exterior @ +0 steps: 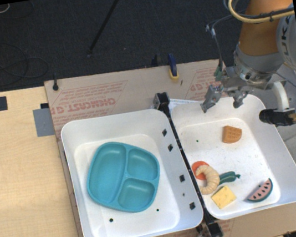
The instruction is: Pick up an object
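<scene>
Watermelon slice (260, 191) long axis tilted up-right, fingers (210, 100) spread above.

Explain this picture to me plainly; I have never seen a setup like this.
One camera, fixed above a bench, looks down at a slant. At the right is a grey robot arm with an orange band; its two-finger tool hangs open over the far edge of the right white bin, holding nothing. That bin holds toy food: an orange-brown bread piece, a pale shrimp, a yellow cheese wedge and a watermelon slice. The left white bin holds a turquoise divided plate.
</scene>
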Robot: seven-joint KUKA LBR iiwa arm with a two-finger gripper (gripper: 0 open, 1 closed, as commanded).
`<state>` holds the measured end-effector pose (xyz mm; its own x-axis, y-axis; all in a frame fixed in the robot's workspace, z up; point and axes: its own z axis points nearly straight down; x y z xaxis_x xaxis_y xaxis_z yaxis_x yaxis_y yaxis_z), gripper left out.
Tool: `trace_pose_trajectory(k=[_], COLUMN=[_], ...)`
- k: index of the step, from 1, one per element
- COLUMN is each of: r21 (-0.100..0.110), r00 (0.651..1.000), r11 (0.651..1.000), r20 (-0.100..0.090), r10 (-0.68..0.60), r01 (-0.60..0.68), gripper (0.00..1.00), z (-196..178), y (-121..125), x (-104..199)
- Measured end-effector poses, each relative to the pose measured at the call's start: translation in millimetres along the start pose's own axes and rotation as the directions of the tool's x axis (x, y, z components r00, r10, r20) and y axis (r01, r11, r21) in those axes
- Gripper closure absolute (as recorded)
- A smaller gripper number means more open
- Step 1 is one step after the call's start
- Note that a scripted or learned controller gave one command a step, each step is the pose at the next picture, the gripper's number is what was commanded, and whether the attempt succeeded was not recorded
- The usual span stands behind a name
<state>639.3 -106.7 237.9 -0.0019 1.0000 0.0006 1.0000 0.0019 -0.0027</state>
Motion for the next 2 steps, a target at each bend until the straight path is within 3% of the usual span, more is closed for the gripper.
trace_pose_trajectory(k=[1,2], r21=[0.008,0.006], r00=[1.0,1.0], r11=[1.0,1.0], r20=[0.002,-0.001], r10=[0.006,0.004], r01=[-0.006,-0.004], gripper=[0.0,0.0], z=[86,154], y=[2,-40], x=[-76,-107])
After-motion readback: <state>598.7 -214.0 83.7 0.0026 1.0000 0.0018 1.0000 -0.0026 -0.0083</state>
